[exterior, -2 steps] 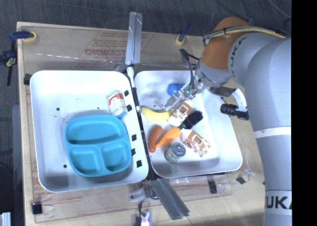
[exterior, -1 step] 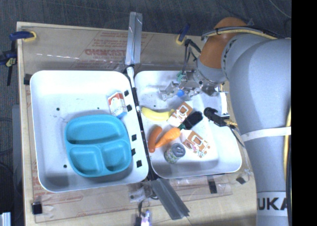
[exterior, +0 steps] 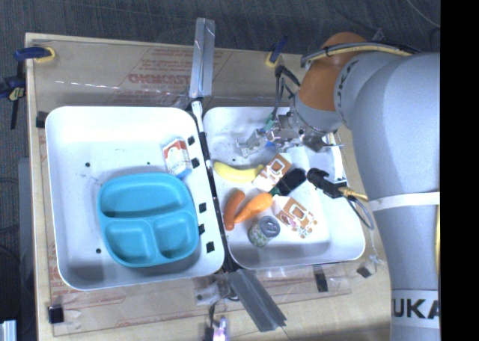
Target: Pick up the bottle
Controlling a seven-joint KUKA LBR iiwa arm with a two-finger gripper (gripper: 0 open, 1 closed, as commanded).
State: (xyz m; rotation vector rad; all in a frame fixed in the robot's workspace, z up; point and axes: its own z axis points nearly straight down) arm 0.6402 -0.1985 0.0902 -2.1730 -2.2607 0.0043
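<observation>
A small pale bottle (exterior: 272,171) with an orange label and a dark end (exterior: 291,180) lies on its side in the middle of the right bin (exterior: 340,238), just right of a banana (exterior: 235,173). My gripper (exterior: 260,141) is low at the back of that bin, a little above and left of the bottle. Nothing shows in its grasp.
The right bin also holds two orange carrots (exterior: 247,207), a round grey-green can (exterior: 263,231) and a white packet with orange print (exterior: 296,216). In the left bin (exterior: 75,137) are a blue divided plate (exterior: 148,219) and a small red-and-white carton (exterior: 177,157). The arm covers the right bin's far right side.
</observation>
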